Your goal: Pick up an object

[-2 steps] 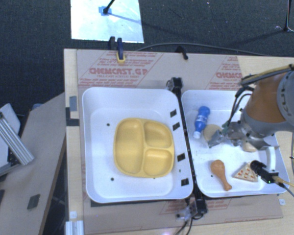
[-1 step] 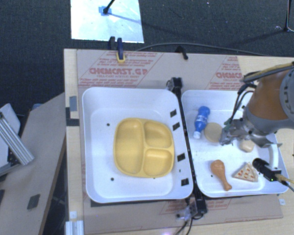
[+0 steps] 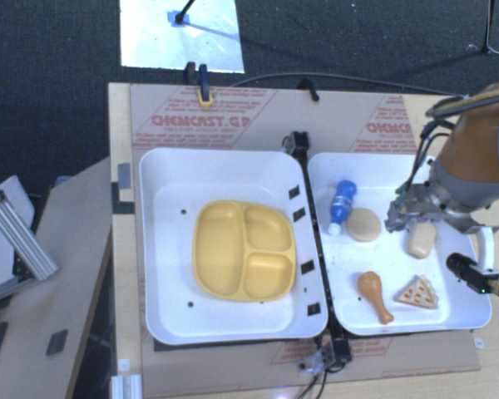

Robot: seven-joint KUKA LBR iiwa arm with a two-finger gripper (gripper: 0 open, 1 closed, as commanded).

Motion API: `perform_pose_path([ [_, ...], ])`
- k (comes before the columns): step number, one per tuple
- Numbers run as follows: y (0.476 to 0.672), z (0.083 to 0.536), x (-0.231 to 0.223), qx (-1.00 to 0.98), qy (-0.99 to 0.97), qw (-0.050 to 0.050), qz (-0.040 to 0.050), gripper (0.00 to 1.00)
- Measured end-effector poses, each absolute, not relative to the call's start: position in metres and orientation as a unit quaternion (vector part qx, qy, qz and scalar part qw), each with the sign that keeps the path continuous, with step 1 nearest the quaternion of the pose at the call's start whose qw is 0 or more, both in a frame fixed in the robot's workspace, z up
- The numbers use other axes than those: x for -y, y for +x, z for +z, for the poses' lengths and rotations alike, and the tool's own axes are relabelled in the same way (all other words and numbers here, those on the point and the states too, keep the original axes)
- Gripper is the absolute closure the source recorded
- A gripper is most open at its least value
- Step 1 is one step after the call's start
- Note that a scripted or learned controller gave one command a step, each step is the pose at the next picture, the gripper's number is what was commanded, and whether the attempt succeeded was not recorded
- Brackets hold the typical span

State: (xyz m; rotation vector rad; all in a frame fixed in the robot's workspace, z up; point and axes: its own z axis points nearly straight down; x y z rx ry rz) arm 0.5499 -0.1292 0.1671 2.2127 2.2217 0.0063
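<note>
Your arm point(image 3: 482, 152) comes in from the right edge, its orange band bent over the right bin point(image 3: 399, 327). The wrist points down and leftward, and the tool point(image 3: 409, 214) sits low over the bin's right half, just above a pale beige block point(image 3: 422, 240) and just right of a round tan piece point(image 3: 364, 224). Whether the tool is open or closed, or has hold of anything, you cannot tell from this angle; its dark body hides the tips.

In the same bin you have a blue and white bottle point(image 3: 341, 205) lying near the left wall, touching or nearly touching the round tan piece. A toy drumstick point(image 3: 373, 293) lies toward the front, with a pizza slice point(image 3: 418, 293) just beside it on the right.

The left bin point(image 3: 166, 248) holds a yellow divided plate point(image 3: 244, 250), lying flat near its middle. Both bins rest on a cardboard sheet printed with red lettering, laid on the table point(image 3: 83, 248). Beyond the table lies dark carpet with a shiny square panel point(image 3: 180, 23) on it. An aluminium rail point(image 3: 12, 227) leans at the left edge.
</note>
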Motion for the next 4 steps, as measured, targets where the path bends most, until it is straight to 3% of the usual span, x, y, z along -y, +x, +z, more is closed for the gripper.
perform_pose_path([
  [2,0.556,0.268,0.123,-0.709,0.705,0.003,0.0022,1.00],
  [3,0.557,0.288,0.123,-0.709,0.705,0.002,0.0014,1.00],
  [4,0.562,0.275,0.073,-0.710,0.704,0.001,0.0011,1.00],
])
